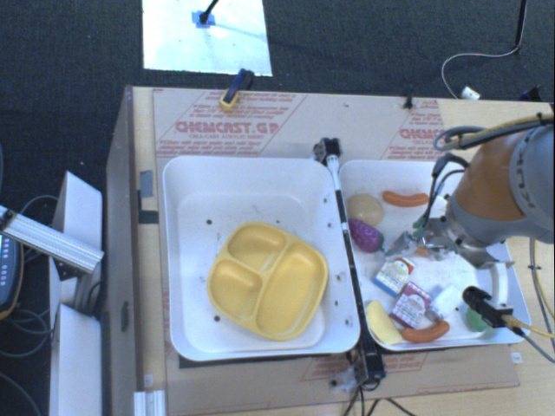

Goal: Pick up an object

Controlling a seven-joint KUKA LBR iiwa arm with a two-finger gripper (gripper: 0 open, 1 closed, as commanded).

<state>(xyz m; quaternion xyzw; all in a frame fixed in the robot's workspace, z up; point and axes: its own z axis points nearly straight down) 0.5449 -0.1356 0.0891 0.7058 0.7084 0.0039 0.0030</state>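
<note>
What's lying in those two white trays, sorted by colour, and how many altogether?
Yellow: 2, the divided plate and a wedge
Orange-red: 2 sausages
Purple: 1
Beige: 1
Green: 1
Printed packets: 2
Total: 9

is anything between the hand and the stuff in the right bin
Nothing visible does. The hand hangs low in the right bin, right among the items: the purple piece on its left, the small packets just below it. The arm hides whatever lies directly under it.

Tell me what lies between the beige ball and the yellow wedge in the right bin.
In the camera view, a purple object lies between beige ball and yellow wedge.
</note>
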